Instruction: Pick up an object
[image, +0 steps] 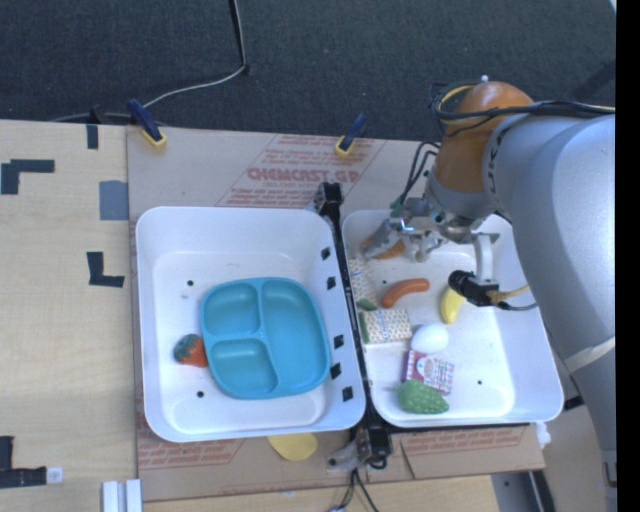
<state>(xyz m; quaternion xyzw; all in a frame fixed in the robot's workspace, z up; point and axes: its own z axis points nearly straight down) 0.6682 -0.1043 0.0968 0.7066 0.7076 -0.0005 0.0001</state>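
Note:
My gripper (400, 246) hangs over the far left part of the right bin (500, 400), its grey fingers (378, 244) spread open with nothing between them. Just below it lies an orange-brown sausage (404, 291). To the right of the sausage is a yellow banana (452, 305). Nearer the front are a white egg (430, 337), a pale cracker box (386, 324), a pink-and-white packet (429, 371) and a green bumpy toy (422, 398).
The left bin (160, 250) holds a blue divided plate (265, 335) and a small red-and-green toy (188, 349) at its left. A black divider (338, 280) runs between the bins. A yellow piece (292, 446) lies on the cardboard in front.

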